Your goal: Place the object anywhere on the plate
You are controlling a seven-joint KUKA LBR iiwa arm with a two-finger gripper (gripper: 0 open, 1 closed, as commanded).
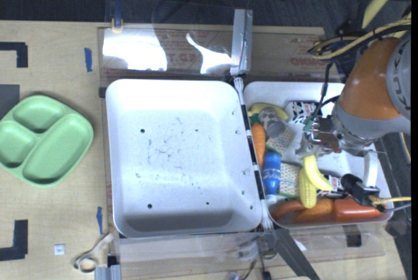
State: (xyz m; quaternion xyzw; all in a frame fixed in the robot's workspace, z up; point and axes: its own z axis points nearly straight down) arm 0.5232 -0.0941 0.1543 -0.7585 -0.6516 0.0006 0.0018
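Low in the frame, a small scissor-like tool (87, 258) lies on the bench (52, 207) beside the left bin (130, 102). Well to the left sits the green plate (43, 140) with 3 compartments. The claw (319, 141) hangs over the right bin (287, 91), just above a banana (312, 174), among corn (305, 190), a carrot (258, 141) and a blue bottle (272, 174).

By my reading this is the picking step: nothing is lifted yet. Next comes a firm grip on 1 item, a lift clear of the clutter, then a long carry across to the plate.

Whether the claw is apart or together I cannot tell; the arm (372, 96) covers part of the right bin.
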